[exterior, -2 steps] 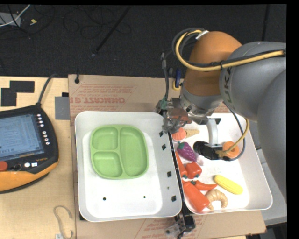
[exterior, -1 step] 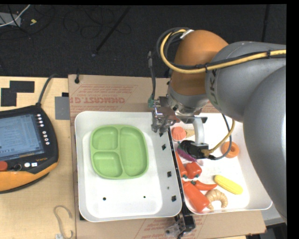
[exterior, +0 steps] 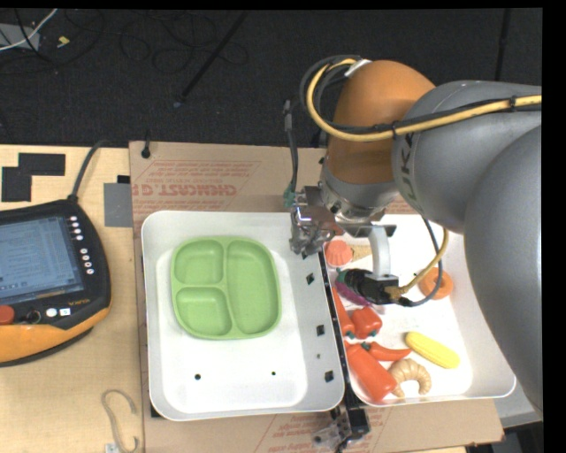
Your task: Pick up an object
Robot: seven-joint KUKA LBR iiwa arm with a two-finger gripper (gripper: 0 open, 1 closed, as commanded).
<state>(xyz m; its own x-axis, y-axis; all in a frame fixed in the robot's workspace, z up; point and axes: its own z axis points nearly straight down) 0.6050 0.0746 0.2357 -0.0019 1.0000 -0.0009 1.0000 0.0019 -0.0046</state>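
Arm: over right bin (exterior: 482, 376), far end | Gripper (exterior: 309, 232): low at the divider between bins, grip unreadable from here | Toy food: carrot (exterior: 371, 372), yellow piece (exterior: 432, 349), croissant (exterior: 414, 375) in right bin | Left bin (exterior: 164, 354): green sectioned plate (exterior: 225, 287)

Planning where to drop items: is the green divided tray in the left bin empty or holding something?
Empty. All three compartments of the green tray show bare green, and it lies flat in the left bin.

A robotics lab: left of the white bins (exterior: 155, 354) lies a teach pendant (exterior: 44, 279) with a screen, loose cables (exterior: 53, 26) trail behind, and cardboard (exterior: 221, 177) covers the counter.
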